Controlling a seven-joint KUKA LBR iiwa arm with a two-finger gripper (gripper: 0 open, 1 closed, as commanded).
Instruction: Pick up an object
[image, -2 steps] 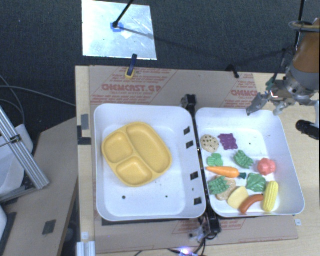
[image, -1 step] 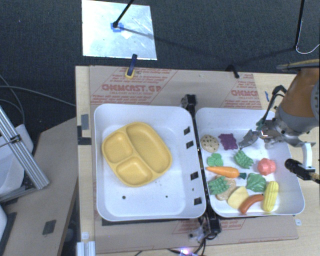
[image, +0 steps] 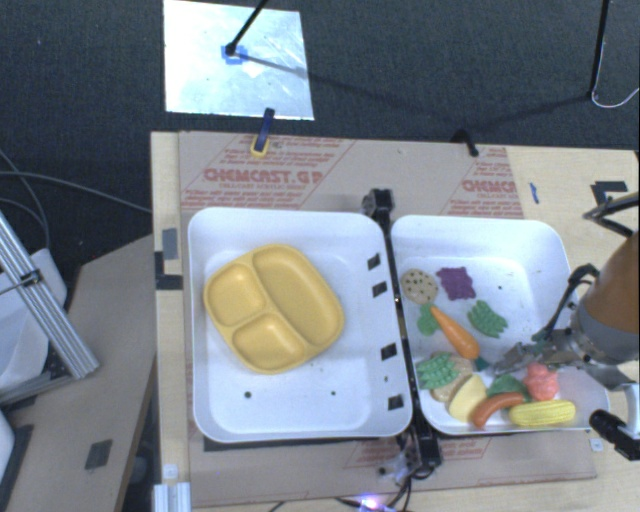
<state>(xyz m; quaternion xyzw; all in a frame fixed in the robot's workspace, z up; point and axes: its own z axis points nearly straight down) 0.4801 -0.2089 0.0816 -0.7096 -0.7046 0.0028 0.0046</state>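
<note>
The right bin (image: 520, 240) holds several toy foods. A speckled cookie (image: 419, 286), purple grapes (image: 457, 282) and a green leafy piece (image: 488, 318) lie toward its back. An orange carrot (image: 455, 335) lies in the middle. Along the front are a green vegetable (image: 436, 371), a pale yellow piece (image: 465, 397), an orange-red sausage (image: 497, 406), a yellow corn cob (image: 542, 412) and a pink-red piece (image: 543, 381). My gripper (image: 508, 355) reaches in from the right, low over the bin. It is just right of the carrot's tip and above a small green piece (image: 507, 385).
The left bin (image: 290, 400) bears a yellow divided plate (image: 273, 306). A black hinge strip (image: 393, 320) runs between the bins. The arm's orange-banded wrist (image: 610, 315) hangs over the right bin's right wall. Cardboard lies under both bins.
</note>
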